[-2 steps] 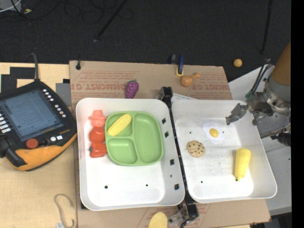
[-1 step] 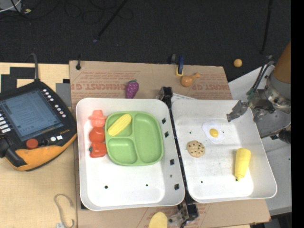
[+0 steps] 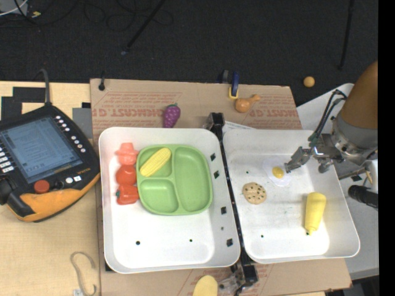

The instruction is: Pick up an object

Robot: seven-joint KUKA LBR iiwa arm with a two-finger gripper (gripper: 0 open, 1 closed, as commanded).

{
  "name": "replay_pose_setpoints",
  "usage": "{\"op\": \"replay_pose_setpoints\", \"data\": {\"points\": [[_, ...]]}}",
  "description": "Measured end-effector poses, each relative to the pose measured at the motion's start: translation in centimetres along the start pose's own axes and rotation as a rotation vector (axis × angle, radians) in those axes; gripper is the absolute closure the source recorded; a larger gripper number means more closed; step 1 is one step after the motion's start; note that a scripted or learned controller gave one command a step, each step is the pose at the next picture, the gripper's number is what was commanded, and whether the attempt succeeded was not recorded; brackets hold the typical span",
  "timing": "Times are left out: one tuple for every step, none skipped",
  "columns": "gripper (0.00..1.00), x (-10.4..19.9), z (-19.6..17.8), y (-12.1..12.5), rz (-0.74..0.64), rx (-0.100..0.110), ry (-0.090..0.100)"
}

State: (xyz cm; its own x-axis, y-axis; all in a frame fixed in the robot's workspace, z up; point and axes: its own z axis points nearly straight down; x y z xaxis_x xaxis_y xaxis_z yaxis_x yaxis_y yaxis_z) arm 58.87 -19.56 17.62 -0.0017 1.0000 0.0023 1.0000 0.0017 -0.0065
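The arm (image 3: 361, 113) reaches in from three o'clock and hangs over the upper right part of the right bin (image 3: 336, 242). Its gripper (image 3: 296, 160) points toward nine o'clock, low over the bin floor, and whether the fingers are released or clenched cannot be told from this angle; nothing shows between them. Just beside the gripper tip, at its seven o'clock, lies a fried egg (image 3: 278, 173), white with a yellow yolk. At the egg's seven o'clock, near it, sits a round cookie (image 3: 254, 193) with dark chips. A yellow bottle (image 3: 313, 212) lies at the bin's four o'clock side, well apart from the cookie. In the left bin (image 3: 160, 248) a green divided plate (image 3: 185, 187) holds an ear of corn (image 3: 153, 161) in its upper left compartment. A red and pink toy (image 3: 126, 174) lies touching the plate's nine o'clock edge. On the cardboard (image 3: 197, 100) behind the bins, at twelve o'clock, rest a purple bunch of grapes (image 3: 171, 115) and an orange pear (image 3: 245, 103). A tablet-like control pad (image 3: 40, 159) lies on the surface at nine o'clock.
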Motion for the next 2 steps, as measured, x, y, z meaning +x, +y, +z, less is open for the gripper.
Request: {"op": "replay_pose_setpoints", "data": {"points": [[0.0, 0.0, 6.2, -0.6, 0.0, 0.0, 0.0], [0.0, 0.3, 9.0, -0.5, -0.001, -0.002, 0.0]]}}
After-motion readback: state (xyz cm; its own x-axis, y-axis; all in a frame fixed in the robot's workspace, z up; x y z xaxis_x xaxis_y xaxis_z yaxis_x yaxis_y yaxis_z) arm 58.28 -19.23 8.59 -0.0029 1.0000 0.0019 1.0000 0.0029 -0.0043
